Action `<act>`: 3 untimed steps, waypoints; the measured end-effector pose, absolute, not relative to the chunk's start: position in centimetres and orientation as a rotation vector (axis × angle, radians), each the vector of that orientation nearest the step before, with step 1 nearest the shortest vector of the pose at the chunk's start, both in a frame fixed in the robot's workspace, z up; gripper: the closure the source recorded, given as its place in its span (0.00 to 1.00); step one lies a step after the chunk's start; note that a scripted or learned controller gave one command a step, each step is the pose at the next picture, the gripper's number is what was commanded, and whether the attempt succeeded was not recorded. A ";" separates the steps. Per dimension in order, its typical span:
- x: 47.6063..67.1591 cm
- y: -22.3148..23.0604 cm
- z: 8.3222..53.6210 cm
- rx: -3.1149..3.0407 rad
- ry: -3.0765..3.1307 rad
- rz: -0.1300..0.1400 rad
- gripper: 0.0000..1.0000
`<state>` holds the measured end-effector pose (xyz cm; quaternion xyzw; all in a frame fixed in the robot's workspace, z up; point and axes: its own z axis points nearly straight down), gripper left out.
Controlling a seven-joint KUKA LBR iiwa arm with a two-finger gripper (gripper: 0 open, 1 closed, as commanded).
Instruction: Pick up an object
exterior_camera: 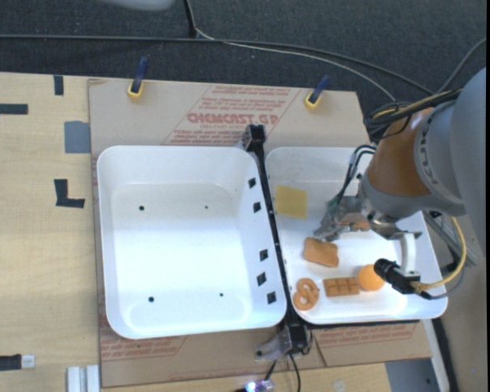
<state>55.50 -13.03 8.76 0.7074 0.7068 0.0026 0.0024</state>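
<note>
Left shallow white plastic bin (114,219): bare floor, a few dark dots. No candidates here.

Black divider strip with clips (265,235) separates the two bins.

Right shallow white plastic bin (310,158), contents from its left side:
- pale yellow flat square piece, cheese-like (291,202), lying near the divider, well apart from the rest.
- orange-brown pretzel-shaped piece (305,293), at the near-left corner, close to the wall.
- tan-orange chunky wedge, bread-like (321,253), mid-bin.
- brown flat segmented bar, biscuit-like (340,287), just beside the pretzel.
- small orange ball (369,278), touching or nearly touching the bar's right end.

Two-finger gripper (330,227) sits low over the right bin, tips just above and beside the upper edge of the wedge. Nothing visible between the tips. Opening: cannot tell; the tips are small, dark and blurred against the wrist.

Judgement: the wedge is the likely target, grasp not yet made.

Risks:
- Tips appear offset toward the wedge's upper edge, not centred. Closing there could pinch a corner and the piece could pivot out or slip on lift.
- Descending on top of the wedge could push it flat, not straddle it.
- A nudge could slide the wedge toward the bar and ball; the ball would roll readily.
</note>
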 end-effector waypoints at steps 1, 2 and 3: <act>55.5 -13.0 8.7 2.217 2.219 0.006 0.00; 51.4 -9.5 8.6 2.217 2.219 0.001 0.00; 51.6 -9.8 9.7 2.219 2.214 0.000 1.00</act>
